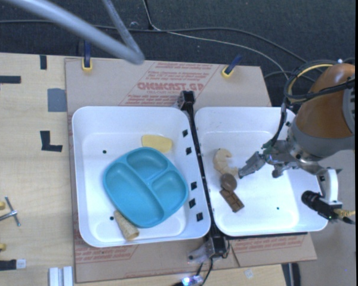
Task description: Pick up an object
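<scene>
The right bin (pixel 268 130) holds three small things near its left wall: a pale beige curved piece (pixel 222 158), a round brown lump (pixel 228 182) just below it, and a dark brown block (pixel 232 202) below that. My gripper (pixel 247 170) hangs over the right bin's middle, reaching in from the right under the grey wrist and orange band (pixel 325 109). Its tip points left and sits a short way right of the brown lump, apart from it. Nothing shows in its grasp.
The left bin (pixel 83 136) carries a blue divided plate (pixel 145 186), a yellow wedge (pixel 157 142) behind it and a tan cylinder (pixel 126 225) at its front. A black divider (pixel 194 159) runs between the bins. Cables trail behind the bench.
</scene>
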Controlling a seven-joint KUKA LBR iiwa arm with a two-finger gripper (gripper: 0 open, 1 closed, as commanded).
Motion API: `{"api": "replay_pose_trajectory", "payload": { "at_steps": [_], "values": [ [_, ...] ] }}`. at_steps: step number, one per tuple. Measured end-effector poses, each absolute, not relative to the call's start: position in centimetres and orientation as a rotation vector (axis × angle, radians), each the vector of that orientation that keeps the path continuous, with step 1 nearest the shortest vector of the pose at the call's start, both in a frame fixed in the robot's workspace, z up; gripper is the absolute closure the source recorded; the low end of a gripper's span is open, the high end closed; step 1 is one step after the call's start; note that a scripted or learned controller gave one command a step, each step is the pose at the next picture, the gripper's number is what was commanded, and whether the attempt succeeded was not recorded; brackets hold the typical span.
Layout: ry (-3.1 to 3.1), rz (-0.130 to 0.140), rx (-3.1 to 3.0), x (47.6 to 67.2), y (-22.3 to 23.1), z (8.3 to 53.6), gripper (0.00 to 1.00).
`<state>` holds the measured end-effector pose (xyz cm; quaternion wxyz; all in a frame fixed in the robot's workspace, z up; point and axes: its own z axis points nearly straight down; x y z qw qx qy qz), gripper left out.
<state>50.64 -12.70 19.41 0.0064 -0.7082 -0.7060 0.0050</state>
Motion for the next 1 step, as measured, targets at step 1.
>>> {"api": "replay_pose_trajectory", "payload": {
  "at_steps": [1],
  "values": [
    [-2.221, 0.002, -2.219, 50.94, -12.63, 20.17, 0.0]
  ]
}}
